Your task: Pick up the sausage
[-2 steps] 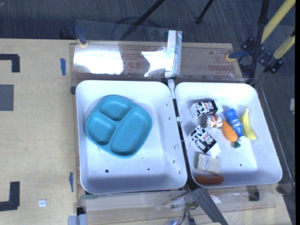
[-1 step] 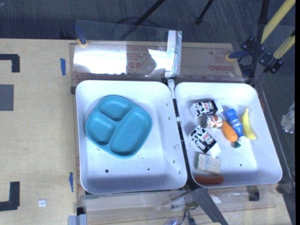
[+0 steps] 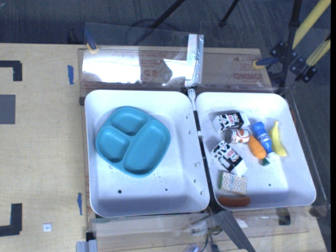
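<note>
One sausage (image 3: pixel 233 200) at right bin's (image 3: pixel 299 190) near wall

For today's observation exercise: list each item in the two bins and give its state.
Sausage: lying flat at right bin's near edge.
Blue plate: upright in left bin.
Banana: lying flat.
Carrot: lying flat.
Blue bottle: on its side.
Cow-print cartons: tipped over.

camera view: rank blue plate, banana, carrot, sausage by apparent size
1. blue plate, by far the largest
2. sausage and banana, similar length, can't separate them
3. carrot, smallest
</note>
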